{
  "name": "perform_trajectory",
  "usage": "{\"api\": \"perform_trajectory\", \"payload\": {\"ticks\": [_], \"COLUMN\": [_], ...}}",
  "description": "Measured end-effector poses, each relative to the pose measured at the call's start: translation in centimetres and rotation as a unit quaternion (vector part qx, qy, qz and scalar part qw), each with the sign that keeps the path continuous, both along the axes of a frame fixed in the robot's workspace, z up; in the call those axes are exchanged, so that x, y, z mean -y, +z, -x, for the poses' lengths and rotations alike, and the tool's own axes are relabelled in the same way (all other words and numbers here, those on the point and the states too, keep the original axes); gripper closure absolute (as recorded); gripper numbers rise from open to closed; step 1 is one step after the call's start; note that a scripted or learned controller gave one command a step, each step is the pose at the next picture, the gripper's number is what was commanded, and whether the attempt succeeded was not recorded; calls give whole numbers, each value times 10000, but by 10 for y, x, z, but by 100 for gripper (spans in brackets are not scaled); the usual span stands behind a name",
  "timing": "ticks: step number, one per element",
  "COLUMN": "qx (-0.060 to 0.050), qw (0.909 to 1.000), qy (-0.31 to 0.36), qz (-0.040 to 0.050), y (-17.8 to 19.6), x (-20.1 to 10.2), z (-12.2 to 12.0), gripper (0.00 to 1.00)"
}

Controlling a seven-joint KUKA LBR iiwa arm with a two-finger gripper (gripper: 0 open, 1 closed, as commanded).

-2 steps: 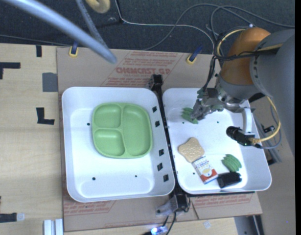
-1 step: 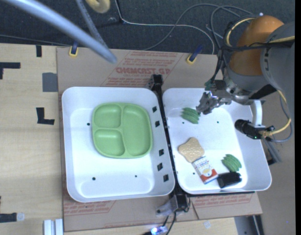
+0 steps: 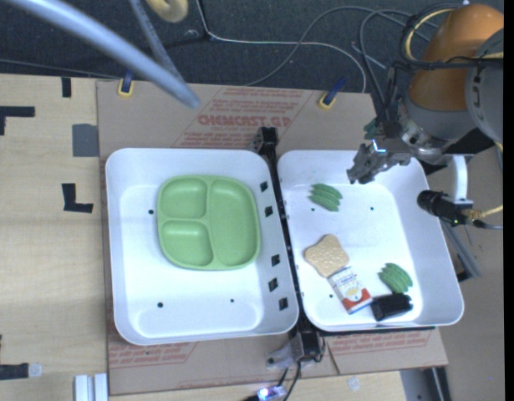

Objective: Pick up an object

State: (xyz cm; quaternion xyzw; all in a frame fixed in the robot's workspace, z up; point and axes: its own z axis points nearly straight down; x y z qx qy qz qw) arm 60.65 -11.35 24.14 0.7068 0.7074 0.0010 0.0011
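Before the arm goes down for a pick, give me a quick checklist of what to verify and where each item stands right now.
1. Objects within the right bin: ok. Two green leafy pieces, a tan toast piece, a small packet and a black item lie there.
2. Gripper over the right bin: ok, near its upper edge.
3. Gripper carrying nothing: cannot tell.
4. Nearest target apart from its neighbours: ok, the upper green piece lies alone.
5. Toast separate from packet: not ok, they look to be touching.
6. Green tray out of the way: ok, in the left bin.
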Motion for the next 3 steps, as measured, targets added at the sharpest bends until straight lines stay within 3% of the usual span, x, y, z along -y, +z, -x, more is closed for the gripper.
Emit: {"api": "perform_trajectory", "payload": {"ticks": [3], "qx": [-26], "qw": [10000], "qy": [21], "qz": [-1], "y": [0], "x": [-171], "z": [31], "gripper": [100]}}
